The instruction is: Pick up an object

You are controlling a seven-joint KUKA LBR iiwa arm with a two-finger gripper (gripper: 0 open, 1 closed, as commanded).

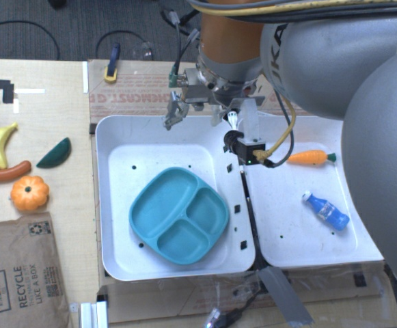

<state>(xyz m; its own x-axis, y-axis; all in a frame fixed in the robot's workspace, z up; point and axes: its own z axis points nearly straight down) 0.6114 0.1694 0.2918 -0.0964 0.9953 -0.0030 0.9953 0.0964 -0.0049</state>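
Gripper (199, 116) spread wide and carrying nothing, over the left bin's (113, 203) top rim. Blue divided tray (179, 214) lies inside it. Right bin (362, 248) holds a carrot (309, 158) and blue bottle (326, 210).

One fixed camera looks down at a slant on both white bins (109, 203).

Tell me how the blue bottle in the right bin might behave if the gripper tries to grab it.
The blue bottle lies on its side, so it may roll if nudged. It looks like small smooth plastic, so probably light and possibly slippery.
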